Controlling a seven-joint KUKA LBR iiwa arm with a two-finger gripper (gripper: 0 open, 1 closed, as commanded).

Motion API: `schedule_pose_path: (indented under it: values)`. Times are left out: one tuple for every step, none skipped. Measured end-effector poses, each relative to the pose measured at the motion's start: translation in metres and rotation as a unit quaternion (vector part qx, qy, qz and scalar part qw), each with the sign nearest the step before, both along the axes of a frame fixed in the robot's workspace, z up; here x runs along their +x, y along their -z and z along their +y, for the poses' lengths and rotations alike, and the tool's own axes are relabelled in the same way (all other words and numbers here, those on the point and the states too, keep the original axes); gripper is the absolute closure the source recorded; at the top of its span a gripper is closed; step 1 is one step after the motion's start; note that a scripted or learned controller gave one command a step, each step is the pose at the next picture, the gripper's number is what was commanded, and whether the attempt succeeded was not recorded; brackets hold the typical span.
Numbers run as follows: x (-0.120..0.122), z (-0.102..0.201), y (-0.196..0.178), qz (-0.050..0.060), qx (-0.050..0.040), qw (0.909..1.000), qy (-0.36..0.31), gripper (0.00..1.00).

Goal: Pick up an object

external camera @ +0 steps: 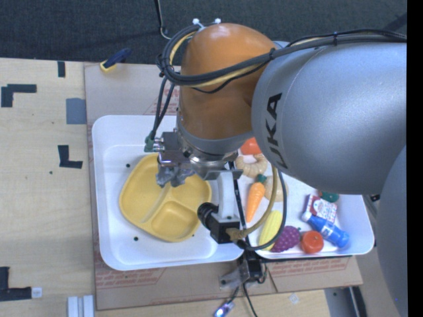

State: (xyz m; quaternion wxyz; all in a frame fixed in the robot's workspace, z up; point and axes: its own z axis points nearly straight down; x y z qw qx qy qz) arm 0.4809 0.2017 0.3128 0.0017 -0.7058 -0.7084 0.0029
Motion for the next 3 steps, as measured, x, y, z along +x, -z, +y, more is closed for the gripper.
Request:
schedule_pose_path:
  values:
    - [0.003,0.034,-0.119,-0.008,0.0041,1.0000,-0.002,1.00]
    - [0.003,0.032,-0.229,-0.008,0.0034,1.0000,0.000,1.00]
    - [0.003,0.032,-0.232,-0.002,0.0001,1.0000,0.000,1.00]
